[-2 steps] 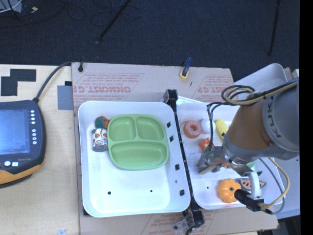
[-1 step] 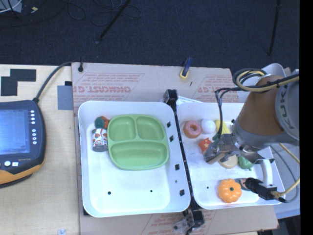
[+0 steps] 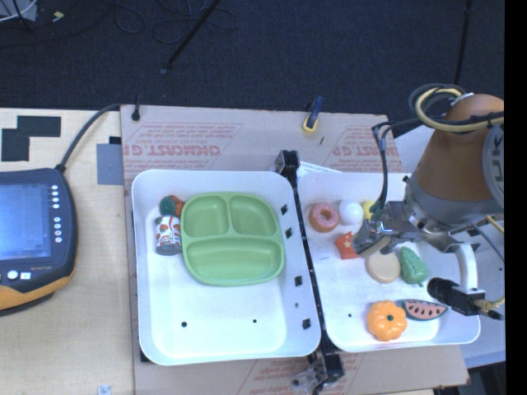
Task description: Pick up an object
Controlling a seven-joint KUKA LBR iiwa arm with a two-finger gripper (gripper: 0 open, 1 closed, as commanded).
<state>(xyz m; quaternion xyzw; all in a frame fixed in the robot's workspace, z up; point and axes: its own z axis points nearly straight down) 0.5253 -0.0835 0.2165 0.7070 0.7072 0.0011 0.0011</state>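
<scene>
The right bin [image 3: 346, 327] holds a pink-iced donut [image 3: 323, 216], a white egg [image 3: 352, 212], a small red piece [image 3: 347, 246], a tan round disc [image 3: 382, 268], a green vegetable [image 3: 412, 266], an orange pumpkin [image 3: 387, 320] and a watermelon slice [image 3: 423, 309]. My gripper [image 3: 372, 237] hangs low over the middle of this bin, between the red piece and the tan disc and just below the egg. The wrist covers its tips. Nothing can be seen held in it.
The left bin [image 3: 214, 336] carries a green divided plate [image 3: 232, 239], with a small labelled can [image 3: 168, 234] and a red-and-green item [image 3: 170, 206] at its left. A black divider [image 3: 301, 253] separates the bins. A handheld pendant [image 3: 29, 237] lies at far left.
</scene>
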